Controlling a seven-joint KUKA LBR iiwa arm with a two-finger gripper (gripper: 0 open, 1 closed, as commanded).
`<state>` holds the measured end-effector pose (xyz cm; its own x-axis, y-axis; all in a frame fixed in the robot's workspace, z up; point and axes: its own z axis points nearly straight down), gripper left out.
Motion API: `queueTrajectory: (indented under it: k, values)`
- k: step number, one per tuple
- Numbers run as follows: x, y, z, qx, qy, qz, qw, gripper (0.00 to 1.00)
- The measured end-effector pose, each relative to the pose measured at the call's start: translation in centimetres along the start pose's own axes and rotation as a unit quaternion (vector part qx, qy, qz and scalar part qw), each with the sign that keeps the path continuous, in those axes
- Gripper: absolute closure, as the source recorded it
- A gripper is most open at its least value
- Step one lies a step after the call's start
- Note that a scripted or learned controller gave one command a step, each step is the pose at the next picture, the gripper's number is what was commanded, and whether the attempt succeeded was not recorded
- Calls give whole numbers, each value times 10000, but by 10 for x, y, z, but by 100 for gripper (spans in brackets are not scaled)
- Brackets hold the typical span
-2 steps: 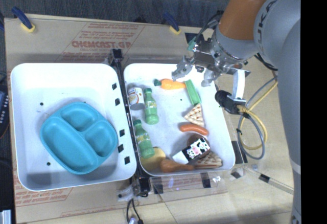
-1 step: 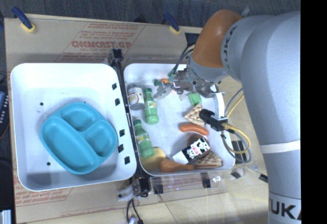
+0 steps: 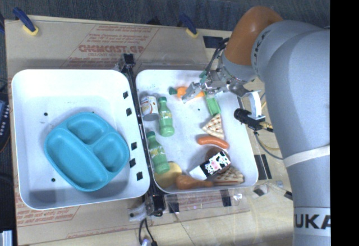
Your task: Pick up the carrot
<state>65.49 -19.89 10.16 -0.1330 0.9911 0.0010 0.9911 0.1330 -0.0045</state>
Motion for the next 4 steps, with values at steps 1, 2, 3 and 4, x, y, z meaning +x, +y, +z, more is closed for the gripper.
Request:
queueTrajectory:
  k: [1, 2, 3, 4]
  values:
    - [1, 2, -12, -14, 4, -27, 10000, 100]
    - [1, 2, -12, -10, 4, -29, 10000, 0]
    - [-10, -1, 6, 89, 35, 1281, 9917, 0]
    - [-10, 1, -6, 77, 21, 1238, 9923, 100]
